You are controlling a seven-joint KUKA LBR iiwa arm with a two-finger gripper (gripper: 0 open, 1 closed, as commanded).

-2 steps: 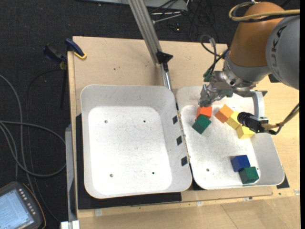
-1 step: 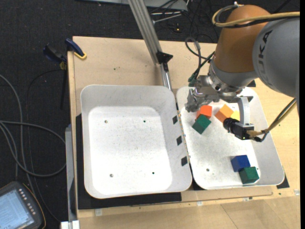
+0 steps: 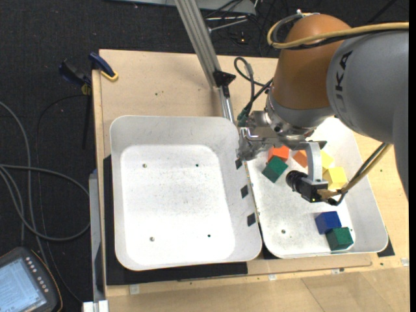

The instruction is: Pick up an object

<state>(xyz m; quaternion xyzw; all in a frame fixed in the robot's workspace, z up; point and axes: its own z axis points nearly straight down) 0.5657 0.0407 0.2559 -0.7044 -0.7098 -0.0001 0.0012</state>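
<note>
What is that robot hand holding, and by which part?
Cannot be told. The gripper sits low over the right bin, close to an orange block and a green block, but any hold is unclear.

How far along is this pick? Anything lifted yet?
Done: the hand sits over the right bin, by its left wall. In hand: no block shows in its grip; the orange block and green block beside it rest on the bin floor, as do the yellow block and blue block. Left: grasping one and lifting it.
</note>
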